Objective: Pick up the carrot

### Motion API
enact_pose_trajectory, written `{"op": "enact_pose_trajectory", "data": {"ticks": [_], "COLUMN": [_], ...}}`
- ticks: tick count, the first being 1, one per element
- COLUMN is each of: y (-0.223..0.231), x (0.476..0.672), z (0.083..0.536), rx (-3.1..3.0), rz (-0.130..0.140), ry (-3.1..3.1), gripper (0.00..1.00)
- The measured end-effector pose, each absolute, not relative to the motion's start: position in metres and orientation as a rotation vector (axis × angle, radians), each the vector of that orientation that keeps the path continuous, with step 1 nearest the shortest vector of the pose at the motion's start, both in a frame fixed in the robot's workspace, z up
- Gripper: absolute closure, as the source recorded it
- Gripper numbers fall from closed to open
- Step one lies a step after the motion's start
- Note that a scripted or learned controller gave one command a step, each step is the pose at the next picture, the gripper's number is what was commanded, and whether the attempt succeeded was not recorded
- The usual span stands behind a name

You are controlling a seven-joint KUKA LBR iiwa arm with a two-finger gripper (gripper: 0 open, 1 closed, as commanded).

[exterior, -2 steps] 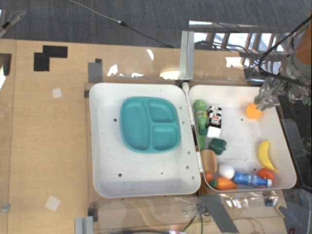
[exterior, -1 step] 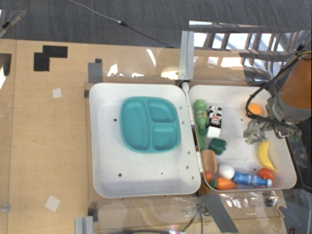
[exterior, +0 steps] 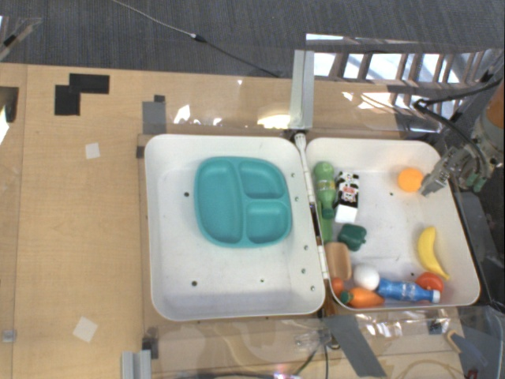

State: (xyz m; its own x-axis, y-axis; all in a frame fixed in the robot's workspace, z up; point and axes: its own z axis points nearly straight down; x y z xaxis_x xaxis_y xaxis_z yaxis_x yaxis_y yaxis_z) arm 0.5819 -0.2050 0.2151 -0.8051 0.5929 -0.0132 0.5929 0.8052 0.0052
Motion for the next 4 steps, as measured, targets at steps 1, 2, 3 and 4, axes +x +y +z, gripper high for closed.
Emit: {"op": "enact_pose_trajectory", "data": {"ticks": [1,2,3,4], "y": [-0.206,-0.206,-0.206,-0.205], "x": [0.533,0.563,0.535,0.518], "z": [0.090,0.224,0.385,0.251], "rx": [0.559,0.396,-0.072,-0.275], "rz": [-0.003,-0.006,-0.011,0.003], "ry": [3.074,3.093,3.120,3.128], "gripper": [1.00,1.00,1.00,1.00]}}
